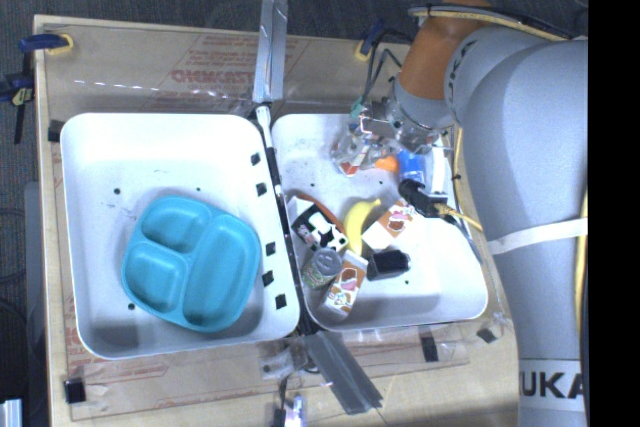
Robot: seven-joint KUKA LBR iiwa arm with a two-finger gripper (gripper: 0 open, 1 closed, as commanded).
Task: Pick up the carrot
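Right bin (pixel 470 290), carrot (pixel 383 163) touching hand (pixel 357 147), far end

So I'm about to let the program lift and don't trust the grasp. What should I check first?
1. Claw over the right bin: ok.
2. Claw at the carrot: ok, an orange piece sits right beside it.
3. Carrot between the fingers: cannot tell.
4. Carrot apart from the blue item: not ok, they look touching.
5. Banana clear of the claw: ok.
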